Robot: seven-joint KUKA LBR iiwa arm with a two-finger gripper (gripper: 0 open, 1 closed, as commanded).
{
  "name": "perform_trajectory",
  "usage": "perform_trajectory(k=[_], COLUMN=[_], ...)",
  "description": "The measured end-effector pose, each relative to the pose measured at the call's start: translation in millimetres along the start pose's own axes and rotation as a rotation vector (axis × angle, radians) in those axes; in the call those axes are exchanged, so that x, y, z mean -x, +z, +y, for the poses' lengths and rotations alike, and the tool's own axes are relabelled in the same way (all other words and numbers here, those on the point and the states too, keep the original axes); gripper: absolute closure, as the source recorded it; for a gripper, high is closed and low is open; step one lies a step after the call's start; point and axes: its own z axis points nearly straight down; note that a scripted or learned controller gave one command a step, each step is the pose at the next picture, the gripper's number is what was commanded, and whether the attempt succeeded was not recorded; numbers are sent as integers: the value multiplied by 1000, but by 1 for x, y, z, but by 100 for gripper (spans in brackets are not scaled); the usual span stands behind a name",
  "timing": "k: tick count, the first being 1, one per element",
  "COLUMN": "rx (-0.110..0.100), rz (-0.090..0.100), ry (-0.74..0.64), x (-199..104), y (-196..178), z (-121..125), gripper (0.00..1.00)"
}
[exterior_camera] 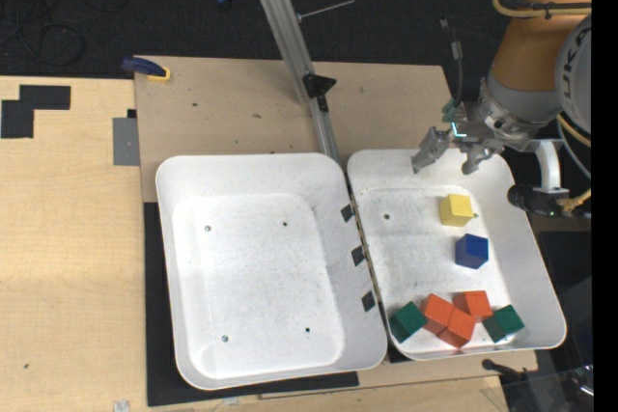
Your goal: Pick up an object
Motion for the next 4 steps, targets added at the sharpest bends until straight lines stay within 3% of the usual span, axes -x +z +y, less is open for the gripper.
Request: perform_trajectory(k=[1, 3, 4], rx=[4, -1, 4], rz=[-1, -1, -1], ry=[-2, 2, 1], x=[0, 10, 9], y=[-3, 103, 136], z=[1, 11, 11], gripper=[0, 0, 0])
